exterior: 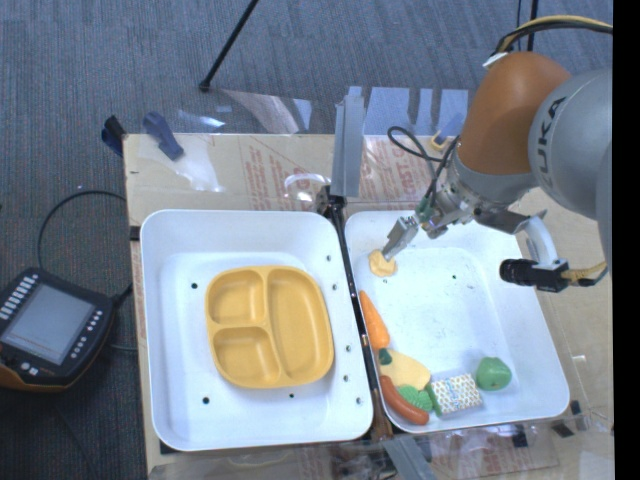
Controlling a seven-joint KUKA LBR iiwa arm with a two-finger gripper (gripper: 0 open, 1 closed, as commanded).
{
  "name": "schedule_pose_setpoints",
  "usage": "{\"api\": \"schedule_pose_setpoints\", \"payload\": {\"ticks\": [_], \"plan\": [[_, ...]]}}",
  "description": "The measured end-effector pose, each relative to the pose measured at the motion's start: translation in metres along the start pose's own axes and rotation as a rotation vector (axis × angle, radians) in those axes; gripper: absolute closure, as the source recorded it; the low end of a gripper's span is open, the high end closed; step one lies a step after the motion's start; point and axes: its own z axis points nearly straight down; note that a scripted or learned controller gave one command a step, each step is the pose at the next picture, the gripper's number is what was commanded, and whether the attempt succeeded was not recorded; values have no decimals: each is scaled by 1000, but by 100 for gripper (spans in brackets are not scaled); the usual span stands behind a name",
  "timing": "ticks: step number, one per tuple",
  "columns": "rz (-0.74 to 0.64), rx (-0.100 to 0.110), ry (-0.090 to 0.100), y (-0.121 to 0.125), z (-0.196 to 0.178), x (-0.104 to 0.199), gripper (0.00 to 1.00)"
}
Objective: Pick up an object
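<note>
Partial "KUKA" lettering on the grey arm [575, 133]; red print on the cardboard [265, 173], unreadable.

We see a yellow three-compartment plastic tray [270, 325] lying flat in the left white bin [160, 268]. On the grey carpet [80, 58] to the left rests a handheld control pendant with a grey screen [47, 330], its black cable [60, 218] looping behind. A thin black rod [235, 33] slants above the bench, beside crumpled clear plastic sheeting [260, 113].
</note>
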Motion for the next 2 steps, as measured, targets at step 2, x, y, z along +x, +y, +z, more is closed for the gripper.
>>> {"api": "schedule_pose_setpoints", "payload": {"ticks": [2], "plan": [[-206,8,4,1,105,-24,0]]}}
